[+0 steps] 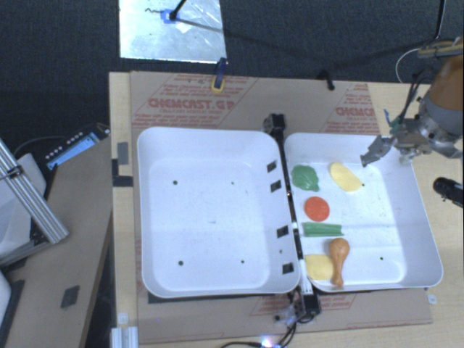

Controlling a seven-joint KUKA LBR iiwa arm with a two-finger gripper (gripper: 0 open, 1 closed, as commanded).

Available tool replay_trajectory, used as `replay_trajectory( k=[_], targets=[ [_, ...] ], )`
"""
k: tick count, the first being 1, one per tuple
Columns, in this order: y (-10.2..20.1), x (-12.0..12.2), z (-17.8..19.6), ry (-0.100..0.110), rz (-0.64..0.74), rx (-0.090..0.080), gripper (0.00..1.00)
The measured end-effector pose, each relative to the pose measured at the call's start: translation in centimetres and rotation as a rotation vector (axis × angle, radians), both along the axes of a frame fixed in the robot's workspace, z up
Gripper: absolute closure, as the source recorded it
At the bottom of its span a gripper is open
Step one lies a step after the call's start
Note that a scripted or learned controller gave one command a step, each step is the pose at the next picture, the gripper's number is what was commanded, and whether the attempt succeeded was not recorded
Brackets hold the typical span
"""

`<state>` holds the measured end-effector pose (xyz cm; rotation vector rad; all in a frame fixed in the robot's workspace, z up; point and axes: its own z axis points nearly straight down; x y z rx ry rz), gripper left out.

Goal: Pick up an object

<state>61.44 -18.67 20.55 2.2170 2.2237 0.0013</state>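
**Pincer hovering at the right bin as I am choosing what to lift**

I am reaching in from the right, my pincer (377, 153) hanging over the far right part of the right bin (406, 216), above the white floor and touching nothing. Whether it is open or closed I cannot tell; the grey tip is too small and blurred.

The things to pick from are lying along the left side of that bin: a yellow piece (346, 177) nearest the pincer, a green leafy piece (305, 177) beside the divider, a red disc (317, 209) below them, a green strip (322, 229), then a brown drumstick (338, 257) leaning against a pale yellow lump (319, 267) at the near corner. The left bin (210, 216) is sitting just beside it on the desk (188, 96).

To do this well, I am judging the yellow piece the best target: it is near and standing apart from its neighbours. I should be centring over it, turning to span its narrow width, and descending straight. The drumstick and lump are touching, so they look riskier.

My wrist is being cut off by the frame's edge, and cables are crossing in front of it.
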Motion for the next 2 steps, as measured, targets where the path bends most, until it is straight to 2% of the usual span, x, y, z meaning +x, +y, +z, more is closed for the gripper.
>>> replay_trajectory(
  k=[1,2],
  targets=[
    [5.3,-3.2,-10.9,0.012,0.004,0.006,0.00],
    [3.4,-9.4,-12.3,0.007,-0.006,0.001,0.00]
  ],
)
